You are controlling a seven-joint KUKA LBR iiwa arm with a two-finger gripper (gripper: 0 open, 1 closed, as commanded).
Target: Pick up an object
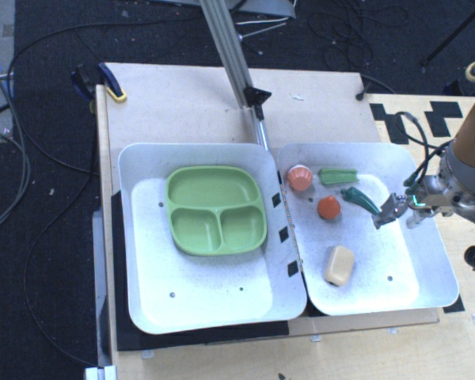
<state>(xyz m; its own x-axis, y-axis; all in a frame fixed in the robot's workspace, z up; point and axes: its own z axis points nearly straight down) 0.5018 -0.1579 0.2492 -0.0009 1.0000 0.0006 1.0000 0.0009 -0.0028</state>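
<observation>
The right bin (427,279) holds several small objects. An orange-pink ball (299,177) and a green pod-shaped piece (337,176) lie near its far wall. A red ball (328,207) and a teal curved piece (360,199) sit in the middle, and a beige block (340,265) lies nearer the front. My gripper (400,214) hangs over the bin's right half, just right of the teal piece. It is open, and nothing shows between its fingers.
The left bin (142,291) holds a light green divided plate (217,210). A slanted metal pole (229,46) comes down to the gap between the bins at the back. Cables lie on the dark floor around the bench.
</observation>
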